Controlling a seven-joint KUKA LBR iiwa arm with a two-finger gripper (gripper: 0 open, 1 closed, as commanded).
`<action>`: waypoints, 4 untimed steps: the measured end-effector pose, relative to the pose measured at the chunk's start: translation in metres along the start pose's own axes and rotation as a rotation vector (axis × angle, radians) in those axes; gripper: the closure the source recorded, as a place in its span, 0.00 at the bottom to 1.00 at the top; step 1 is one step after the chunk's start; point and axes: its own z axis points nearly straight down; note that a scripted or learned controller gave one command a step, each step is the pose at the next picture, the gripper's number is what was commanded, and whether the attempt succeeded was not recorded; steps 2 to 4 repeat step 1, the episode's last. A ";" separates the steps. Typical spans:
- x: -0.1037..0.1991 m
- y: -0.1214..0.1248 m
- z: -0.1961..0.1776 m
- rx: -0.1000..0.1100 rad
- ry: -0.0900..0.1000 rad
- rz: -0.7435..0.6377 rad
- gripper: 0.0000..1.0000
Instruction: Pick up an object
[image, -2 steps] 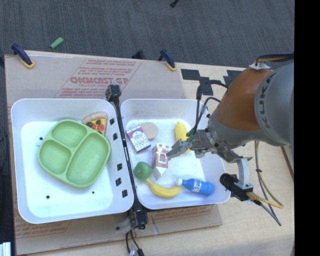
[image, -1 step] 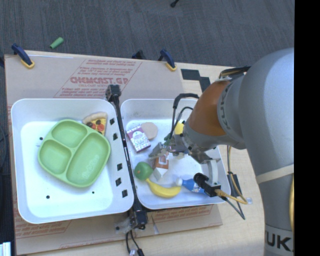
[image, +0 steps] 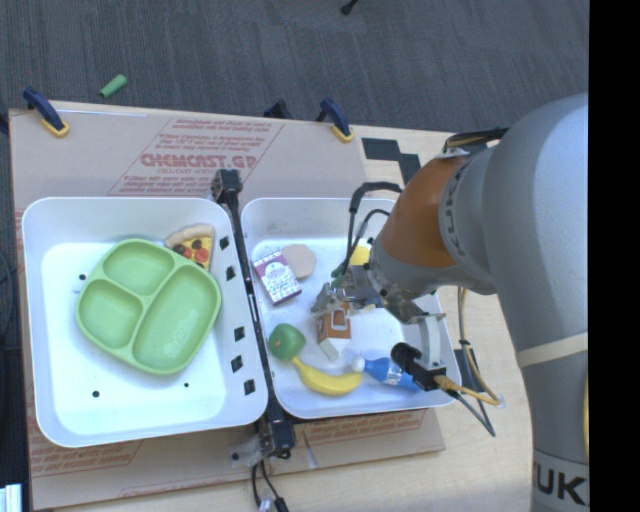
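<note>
My gripper (image: 338, 298) is low in the right bin (image: 300, 212), near its middle, with the grey arm and its orange band (image: 420, 225) coming in from the right. Directly below the gripper, touching or nearly touching it, sits a small brown carton (image: 335, 326) with a white end. A purple and white carton (image: 278, 277) lies to the left of the gripper, next to a beige round piece (image: 299, 261). A green fruit (image: 286, 341), a yellow banana (image: 328, 379) and a blue bottle (image: 385, 372) lie along the bin's front. The arm partly hides a yellow item (image: 360, 255).
The left bin (image: 50, 380) holds a green divided plate (image: 150, 305) and a pizza slice toy (image: 192, 245) at its back right. A black divider (image: 245, 300) runs between the bins. Cables (image: 470, 385) trail over the right bin's front right corner.
</note>
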 end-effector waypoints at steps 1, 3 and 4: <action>0.050 -0.051 -0.088 0.003 -0.001 0.003 1.00; 0.050 -0.051 -0.088 0.003 -0.001 0.003 1.00; 0.050 -0.051 -0.088 0.003 -0.001 0.003 1.00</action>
